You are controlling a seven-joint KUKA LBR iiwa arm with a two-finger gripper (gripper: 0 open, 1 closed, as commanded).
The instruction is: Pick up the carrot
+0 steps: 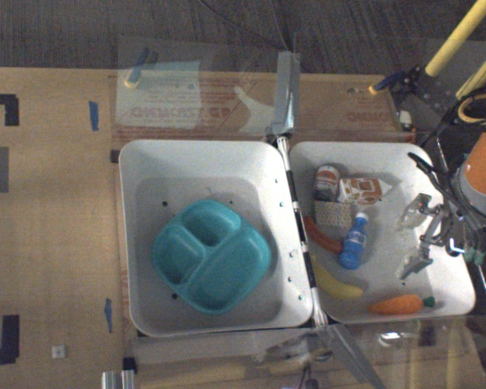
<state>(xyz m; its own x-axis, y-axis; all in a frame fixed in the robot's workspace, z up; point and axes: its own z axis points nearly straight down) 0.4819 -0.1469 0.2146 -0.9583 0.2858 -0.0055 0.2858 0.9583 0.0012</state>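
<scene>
Since the carrot sits way down in the near right corner of the right bin, it's basically the closest item to where the arm comes in, so it should be an easy reach; it lies flat on its side, orange body pointing left and the little green top pointing right, close to the bin's near wall. The gripper hangs over the right side of that same bin, a bit farther back than the carrot and well clear of it; the jaws look spread open with nothing between them, which makes sense if it's setting up for a grab and hasn't committed yet. My guess is it needs to come nearer and drop down, and line the jaws across the carrot's width, not along it.

Rest of the bin is kinda cluttered; a banana lies just left of the carrot, a blue bottle sits above that, and there's a red thing by the divider, plus a can and a small carton at the far end. The banana is near enough that a sloppy approach might bump it; the wall could also crowd one jaw.

The left bin holds a teal divided plate, totally out of the way; both bins sit on the tabletop.
</scene>
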